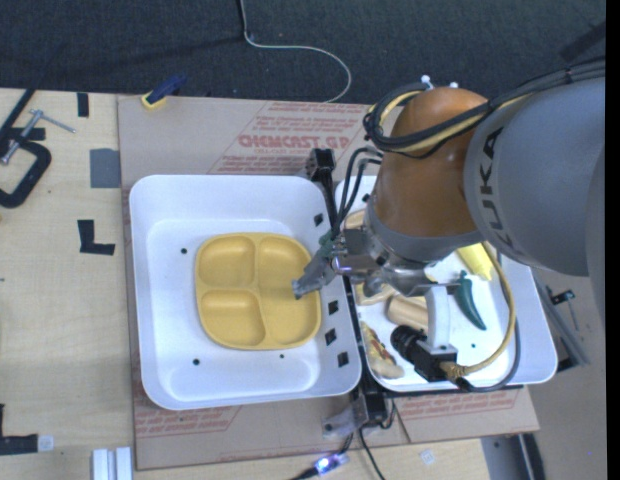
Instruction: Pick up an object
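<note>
Reaching for the yellow four-compartment plastic plate (255, 290) in the left white bin (155, 268) — tool (308, 283) at its right rim, spread unclear. Pinch the rim squarely — lift slowly.

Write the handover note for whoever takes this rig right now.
Gripper: low over the right edge of the yellow divided plate in the left bin; grip cannot be judged from this view.
Things: the plate lies flat in the left bin. The right bin holds a clutter of small items, mostly hidden under the arm.
Done: nothing visibly lifted.
Left: secure a grasp on an object and raise it.
</note>
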Controlling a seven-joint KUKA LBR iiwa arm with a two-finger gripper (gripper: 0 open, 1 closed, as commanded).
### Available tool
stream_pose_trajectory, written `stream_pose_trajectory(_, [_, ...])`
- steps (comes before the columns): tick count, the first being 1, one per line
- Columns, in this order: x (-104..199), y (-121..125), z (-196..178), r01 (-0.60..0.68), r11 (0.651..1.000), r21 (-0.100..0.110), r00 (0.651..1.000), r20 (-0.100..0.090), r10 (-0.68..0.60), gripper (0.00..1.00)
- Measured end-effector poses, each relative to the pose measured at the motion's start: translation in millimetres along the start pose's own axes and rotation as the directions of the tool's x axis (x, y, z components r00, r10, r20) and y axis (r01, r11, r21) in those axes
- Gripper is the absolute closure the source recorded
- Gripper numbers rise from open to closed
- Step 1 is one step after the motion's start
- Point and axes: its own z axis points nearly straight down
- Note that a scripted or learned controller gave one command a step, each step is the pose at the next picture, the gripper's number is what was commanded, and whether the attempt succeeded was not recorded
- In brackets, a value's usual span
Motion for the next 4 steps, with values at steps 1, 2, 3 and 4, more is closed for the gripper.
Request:
stream_pose_trajectory(1, [80, 23, 170, -0.006, 1.000, -0.007, 1.000, 0.005, 0.006, 0.00])
stream_pose_trajectory(2, [63, 3, 163, -0.007, 1.000, -0.008, 1.000, 0.000, 0.007, 0.00])
stream_pose_trajectory(3, [73, 97, 4, -0.003, 1.000, -0.020, 1.000, -0.002, 0.003, 0.00])
stream_pose_trajectory(4, [132, 34, -72, 0.004, 1.000, -0.002, 1.000, -0.003, -0.004, 0.00])
